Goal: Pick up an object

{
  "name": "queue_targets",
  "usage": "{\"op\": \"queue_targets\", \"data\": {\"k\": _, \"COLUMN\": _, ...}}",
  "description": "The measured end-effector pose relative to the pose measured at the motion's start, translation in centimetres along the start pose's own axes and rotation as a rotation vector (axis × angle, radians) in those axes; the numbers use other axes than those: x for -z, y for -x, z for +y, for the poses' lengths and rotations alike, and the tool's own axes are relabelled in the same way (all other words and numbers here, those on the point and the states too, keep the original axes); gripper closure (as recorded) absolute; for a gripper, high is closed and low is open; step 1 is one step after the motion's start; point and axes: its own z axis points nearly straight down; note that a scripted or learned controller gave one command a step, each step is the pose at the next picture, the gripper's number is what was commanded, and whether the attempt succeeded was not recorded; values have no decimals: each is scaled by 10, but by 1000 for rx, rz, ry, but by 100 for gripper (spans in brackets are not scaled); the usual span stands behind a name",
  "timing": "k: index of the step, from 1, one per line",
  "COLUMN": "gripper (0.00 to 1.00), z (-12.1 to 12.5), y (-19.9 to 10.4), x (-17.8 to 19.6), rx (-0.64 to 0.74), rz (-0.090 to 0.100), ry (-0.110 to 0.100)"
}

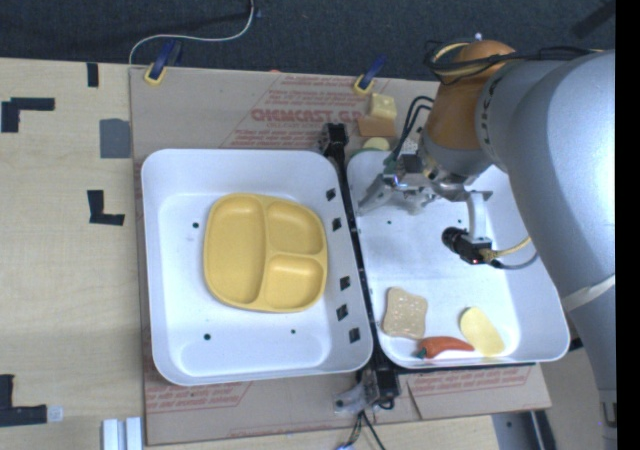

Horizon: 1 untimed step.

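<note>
In the right bin (520, 283), three small items lie near the front edge: a tan square cracker (405, 313), a yellow oval piece (483, 330) and an orange-red pepper (445, 346). My gripper (392, 186) hangs low over the bin's back left corner, well behind those items and apart from them. The grey arm with its orange band (455, 108) covers the back right of that bin. Nothing is visibly held.
The left bin (170, 268) holds a yellow divided plate (265, 250). Behind the right bin, on the cardboard, a yellow block (378, 116) and a pale round object (375, 145) sit close to the gripper. Black clips (345, 283) run along the seam between the bins.
</note>
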Motion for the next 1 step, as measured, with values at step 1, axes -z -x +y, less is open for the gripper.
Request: {"op": "queue_targets", "data": {"k": 1, "gripper": 0, "z": 21, "y": 5, "x": 1, "rx": 1, "rz": 1, "ry": -1}}
